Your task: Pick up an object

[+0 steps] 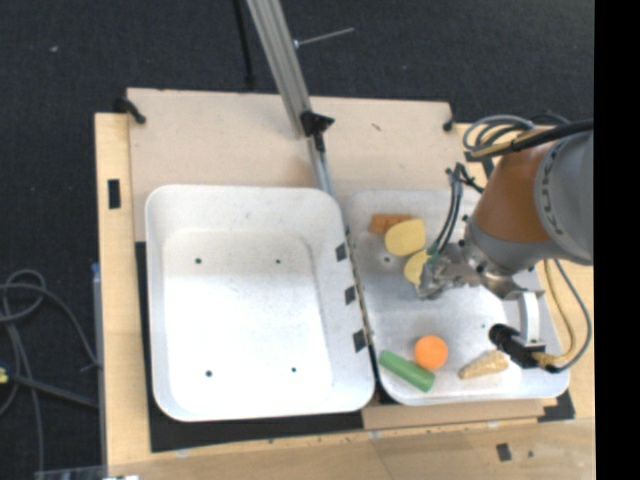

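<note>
The right bin [470,313] holds several small objects. At its back lies an orange block [385,224] with a round yellow piece [405,236] against it, and a smaller yellow piece [414,266] just in front. An orange ball [431,352], a green cylinder [405,370] and a tan wedge [484,366] lie along the front. My gripper [432,280] is low in this bin, right beside the smaller yellow piece and partly covering its right side. The grey arm with its orange band [510,203] comes in from the right above it.
The left bin [250,303] sits beside the right one, with a raised divider edge [352,288] between them. A slanted metal pole [285,58] rises from the back of the bench. Cables [560,308] loop near the right bin's right rim.
</note>
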{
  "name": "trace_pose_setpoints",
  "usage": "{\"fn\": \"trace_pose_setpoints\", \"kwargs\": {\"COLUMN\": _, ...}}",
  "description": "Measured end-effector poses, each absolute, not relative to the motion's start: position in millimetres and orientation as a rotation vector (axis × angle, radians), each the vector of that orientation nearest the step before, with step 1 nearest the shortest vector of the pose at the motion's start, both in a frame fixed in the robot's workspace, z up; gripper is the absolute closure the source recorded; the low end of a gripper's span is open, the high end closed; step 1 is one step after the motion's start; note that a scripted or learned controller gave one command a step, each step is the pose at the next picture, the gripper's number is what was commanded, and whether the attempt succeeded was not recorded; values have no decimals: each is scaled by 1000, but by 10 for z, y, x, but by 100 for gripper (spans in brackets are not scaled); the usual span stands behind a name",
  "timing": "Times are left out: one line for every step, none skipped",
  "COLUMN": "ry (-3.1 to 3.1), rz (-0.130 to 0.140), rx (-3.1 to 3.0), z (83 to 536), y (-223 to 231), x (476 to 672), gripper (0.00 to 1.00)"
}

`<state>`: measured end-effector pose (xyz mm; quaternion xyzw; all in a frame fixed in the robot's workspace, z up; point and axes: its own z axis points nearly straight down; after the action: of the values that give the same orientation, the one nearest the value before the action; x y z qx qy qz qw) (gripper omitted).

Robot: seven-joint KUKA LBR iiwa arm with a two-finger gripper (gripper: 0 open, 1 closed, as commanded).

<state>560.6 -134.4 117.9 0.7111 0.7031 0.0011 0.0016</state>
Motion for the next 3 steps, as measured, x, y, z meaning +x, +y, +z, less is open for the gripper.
{"fn": "trace_pose_setpoints", "kwargs": {"ry": 2212, "rz": 5, "rx": 2222, "z": 1818, "y": -1395, "x": 5627, "gripper": 100}}
{"fn": "trace_pose_setpoints", "kwargs": {"ry": 2219, "rz": 7, "rx": 2213, "z": 2364, "y": -1411, "x": 5647, "gripper": 100}}
{"fn": "trace_pose_setpoints", "kwargs": {"ry": 2224, "rz": 0, "rx": 2215, "z": 2355, "y": -1423, "x": 5654, "gripper": 100}}
